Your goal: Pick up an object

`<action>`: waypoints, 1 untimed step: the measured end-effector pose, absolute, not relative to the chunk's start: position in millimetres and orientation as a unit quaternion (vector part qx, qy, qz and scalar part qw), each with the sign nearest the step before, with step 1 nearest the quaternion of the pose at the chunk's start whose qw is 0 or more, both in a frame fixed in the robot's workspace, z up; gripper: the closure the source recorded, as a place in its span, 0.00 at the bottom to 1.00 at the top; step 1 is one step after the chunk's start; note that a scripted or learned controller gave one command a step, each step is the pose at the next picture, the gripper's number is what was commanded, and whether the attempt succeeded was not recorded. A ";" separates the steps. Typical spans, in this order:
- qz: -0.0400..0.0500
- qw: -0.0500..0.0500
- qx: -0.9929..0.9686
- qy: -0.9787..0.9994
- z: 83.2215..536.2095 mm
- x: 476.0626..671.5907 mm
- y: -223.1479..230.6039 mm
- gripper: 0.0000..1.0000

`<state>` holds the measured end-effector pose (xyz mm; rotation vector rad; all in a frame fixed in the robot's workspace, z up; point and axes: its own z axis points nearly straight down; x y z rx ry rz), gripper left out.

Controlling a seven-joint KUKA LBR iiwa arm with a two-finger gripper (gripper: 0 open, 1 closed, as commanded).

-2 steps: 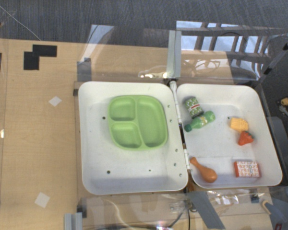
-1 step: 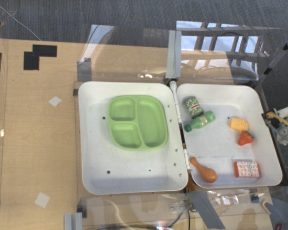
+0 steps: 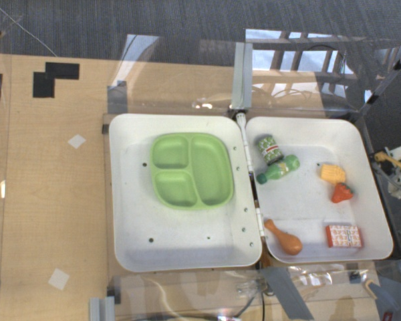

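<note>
The right white bin (image 3: 371,179) holds several small items. A dark green can (image 3: 269,149) lies near its back left corner, and a green bottle (image 3: 279,168) lies on its side just in front of the can. A yellow corn piece (image 3: 332,173) and a red toy fruit (image 3: 341,193) sit close together toward the right wall. An orange-brown drumstick (image 3: 283,237) lies at the front left. A small red box (image 3: 343,236) lies flat at the front right.
The left white bin (image 3: 130,233) holds a light green divided plate (image 3: 190,170) in its middle. A metal post (image 3: 241,72) stands behind the seam between the bins. Cables and hardware (image 3: 395,162) sit past the right bin's edge.
</note>
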<state>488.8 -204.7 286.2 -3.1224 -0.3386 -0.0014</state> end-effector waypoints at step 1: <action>-0.001 0.000 -0.994 -0.112 296.6 490.0 -204.0 1.00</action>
